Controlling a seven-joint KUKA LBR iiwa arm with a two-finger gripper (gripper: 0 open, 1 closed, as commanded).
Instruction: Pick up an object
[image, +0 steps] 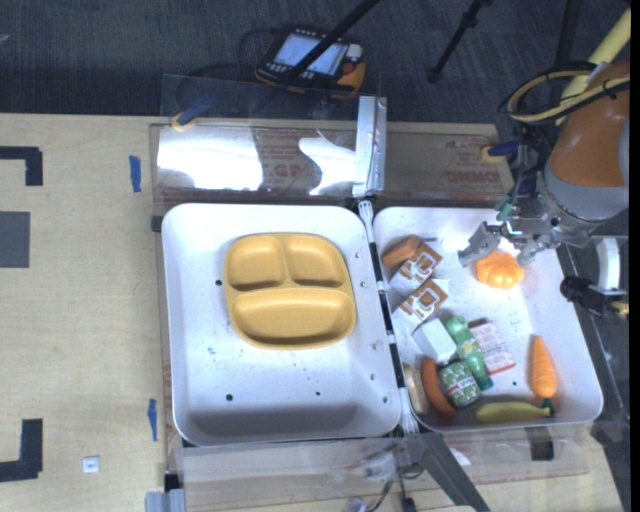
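Orange, the small round fruit (498, 271) sat directly beneath the hand (508, 238), whose fingers stood apart above it, not clamped.

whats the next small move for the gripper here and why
Probably a short drop straight down. The gripper sits at the top of the right bin, just above and touching the upper edge of the small orange fruit, which lies apart from the packets and the carrot. Nothing shows between the fingers yet, so lowering around the fruit before closing seems the sensible step.
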